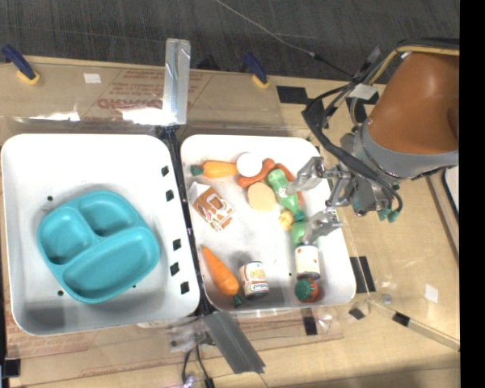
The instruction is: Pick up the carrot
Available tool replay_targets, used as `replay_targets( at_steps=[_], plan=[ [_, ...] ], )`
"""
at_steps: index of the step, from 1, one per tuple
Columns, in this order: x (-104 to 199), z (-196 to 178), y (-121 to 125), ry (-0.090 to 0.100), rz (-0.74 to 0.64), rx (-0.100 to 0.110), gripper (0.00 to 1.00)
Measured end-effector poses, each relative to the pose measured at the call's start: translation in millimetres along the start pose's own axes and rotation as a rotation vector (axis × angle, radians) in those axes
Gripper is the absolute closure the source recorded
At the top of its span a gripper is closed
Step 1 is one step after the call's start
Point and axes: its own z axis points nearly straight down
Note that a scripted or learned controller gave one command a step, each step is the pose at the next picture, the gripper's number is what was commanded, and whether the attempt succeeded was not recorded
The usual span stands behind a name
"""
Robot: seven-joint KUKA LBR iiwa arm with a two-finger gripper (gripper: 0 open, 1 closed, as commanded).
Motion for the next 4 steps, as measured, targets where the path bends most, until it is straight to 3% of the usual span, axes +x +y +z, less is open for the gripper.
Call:
replay_targets(
  at_steps=[1,2,3,4],
  plan=[
    [0.2,165.4,4.5,-0.017,0.092,0.003,0.00],
    [17.7,182.5,58.9,-0.035,0.223,0.005,0.00],
    [-53.0,194.2,20.3,-0.001,0.117,0.000,0.00],
    [-77.5,194.2,61.1,-0.002,0.078,-0.002,0.00]
  ],
)
